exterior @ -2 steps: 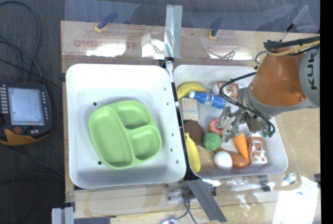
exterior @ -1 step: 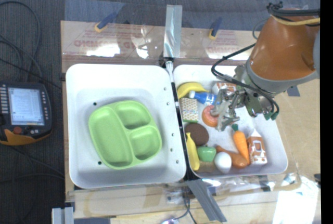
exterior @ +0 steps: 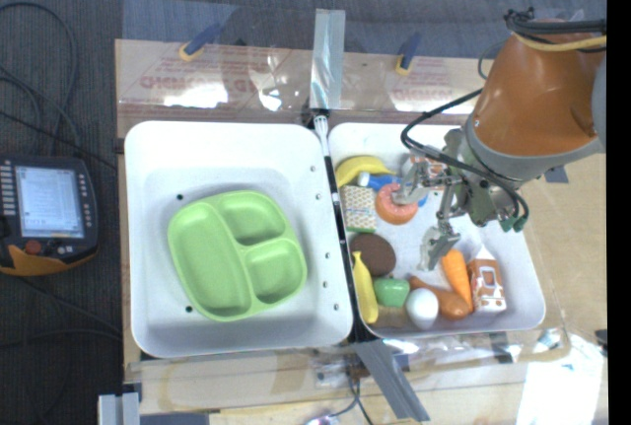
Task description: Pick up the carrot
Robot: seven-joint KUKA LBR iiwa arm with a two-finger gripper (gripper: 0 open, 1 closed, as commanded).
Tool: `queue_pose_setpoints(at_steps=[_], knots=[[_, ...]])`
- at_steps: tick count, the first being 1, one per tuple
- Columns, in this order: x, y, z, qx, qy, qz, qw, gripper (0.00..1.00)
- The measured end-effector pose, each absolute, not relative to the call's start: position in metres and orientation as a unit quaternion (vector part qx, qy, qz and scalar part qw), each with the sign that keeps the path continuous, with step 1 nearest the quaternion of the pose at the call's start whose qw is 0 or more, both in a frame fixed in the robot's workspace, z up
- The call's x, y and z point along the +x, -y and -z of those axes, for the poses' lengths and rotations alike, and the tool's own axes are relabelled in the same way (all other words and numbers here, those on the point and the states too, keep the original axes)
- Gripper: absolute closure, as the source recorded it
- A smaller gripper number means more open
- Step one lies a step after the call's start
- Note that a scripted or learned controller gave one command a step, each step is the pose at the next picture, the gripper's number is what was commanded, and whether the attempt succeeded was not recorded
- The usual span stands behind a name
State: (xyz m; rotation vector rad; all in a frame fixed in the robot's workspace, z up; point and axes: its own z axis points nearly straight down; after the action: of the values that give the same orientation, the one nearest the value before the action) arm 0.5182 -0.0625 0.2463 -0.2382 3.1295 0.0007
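Two shallow white bins are set side by side on the bench, meeting along a central divider.

Left bin [exterior: 148, 167]: one green three-compartment plate [exterior: 237, 253] is laid at its middle, with bare white floor left on every side of it out to the rim.

Right bin [exterior: 527, 300]: closely packed. A yellow banana [exterior: 357, 168] lies at the far left corner. A waffle-patterned block [exterior: 359, 206] sits just near of it against the divider, and a pink-and-orange ring-shaped piece [exterior: 397, 203] lies to that block's right. A dark brown round item [exterior: 373, 252] follows nearer along the divider, then a second yellow piece [exterior: 363, 287] stood along the left wall. A green item [exterior: 390, 292] and a white egg [exterior: 423, 306] are placed at the near edge. A small orange-and-white carton [exterior: 486, 283] lies toward the near right corner. Little free floor is seen in this bin, chiefly a strip along the right wall.

Carrot [exterior: 455, 277]: laid on a slant in the near right part of the right bin, between the egg and the carton, touching or almost touching both.

Gripper [exterior: 437, 246]: reached in from the right under the orange band of the arm [exterior: 537, 98], fingers pointed down. It is seen just left of and slightly far of the carrot's upper end. Nothing is seen between the fingers; whether they are spread or closed cannot be told.
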Motion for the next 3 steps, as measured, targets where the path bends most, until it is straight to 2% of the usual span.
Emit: queue_pose_setpoints(at_steps=[1, 2, 3], knots=[[0.508, 0.114, -0.112, -0.112, -0.994, 0.0016, 0.005, 0.00], [0.505, 0.132, -0.101, -0.102, -0.995, 0.0062, 0.024, 0.00], [0.510, 0.132, -0.114, -0.101, -0.994, 0.0091, 0.031, 1.00]])
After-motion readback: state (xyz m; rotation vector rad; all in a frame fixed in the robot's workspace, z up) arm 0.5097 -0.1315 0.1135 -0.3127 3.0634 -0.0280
